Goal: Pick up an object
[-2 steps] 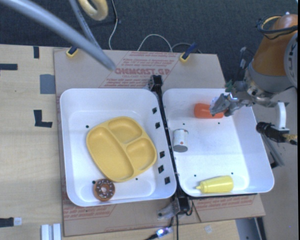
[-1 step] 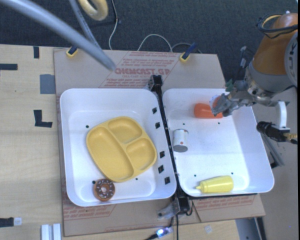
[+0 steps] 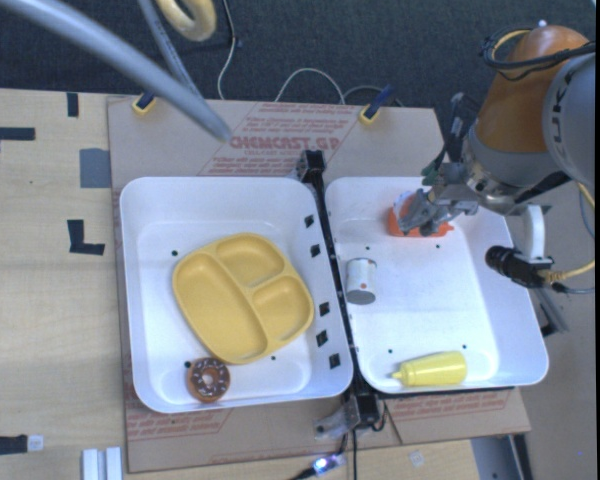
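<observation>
Camera view, taking the grey cup (image 3: pixel 360 280) in the right bin (image 3: pixel 500 313) as landmark: nearer than it lies a yellow bottle (image 3: pixel 432 370); beyond and right of it sits an orange object (image 3: pixel 420 226), with the gripper (image 3: pixel 427 206) on it, jaws' state impossible to tell.

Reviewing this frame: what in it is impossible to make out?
- Orange object, right bin: the gripper covers most of it, so its identity is unclear.
- Gripper finger state: blurred and small.
- Grey cylinder: too small to identify.
- Arm: cut off by the right edge.
</observation>
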Motion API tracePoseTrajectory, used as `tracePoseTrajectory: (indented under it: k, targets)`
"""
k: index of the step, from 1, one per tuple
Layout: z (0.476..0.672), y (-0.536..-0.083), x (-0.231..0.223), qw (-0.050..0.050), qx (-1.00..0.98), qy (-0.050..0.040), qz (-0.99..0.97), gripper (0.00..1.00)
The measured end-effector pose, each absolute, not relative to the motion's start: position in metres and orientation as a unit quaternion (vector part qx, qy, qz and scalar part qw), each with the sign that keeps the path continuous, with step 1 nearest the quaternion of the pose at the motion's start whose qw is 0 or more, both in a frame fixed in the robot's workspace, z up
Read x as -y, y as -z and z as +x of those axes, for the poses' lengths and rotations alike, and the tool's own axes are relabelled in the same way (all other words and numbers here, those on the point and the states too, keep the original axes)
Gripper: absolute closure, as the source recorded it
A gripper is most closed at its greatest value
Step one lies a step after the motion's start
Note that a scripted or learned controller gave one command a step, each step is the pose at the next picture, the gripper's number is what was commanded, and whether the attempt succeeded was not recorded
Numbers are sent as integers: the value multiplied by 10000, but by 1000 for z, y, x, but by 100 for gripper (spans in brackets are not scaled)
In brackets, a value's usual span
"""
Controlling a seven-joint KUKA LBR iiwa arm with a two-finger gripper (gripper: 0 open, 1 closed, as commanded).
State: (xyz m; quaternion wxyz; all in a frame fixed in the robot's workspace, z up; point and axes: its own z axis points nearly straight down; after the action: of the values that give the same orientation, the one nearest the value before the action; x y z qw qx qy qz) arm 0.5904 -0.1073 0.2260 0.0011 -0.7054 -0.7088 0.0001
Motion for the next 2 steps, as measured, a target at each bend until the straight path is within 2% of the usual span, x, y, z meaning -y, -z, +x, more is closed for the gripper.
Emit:
tracePoseTrajectory:
  k: [2]
  targets:
    - [583, -210, -1, 12, 7093, -5, -7049, 100]
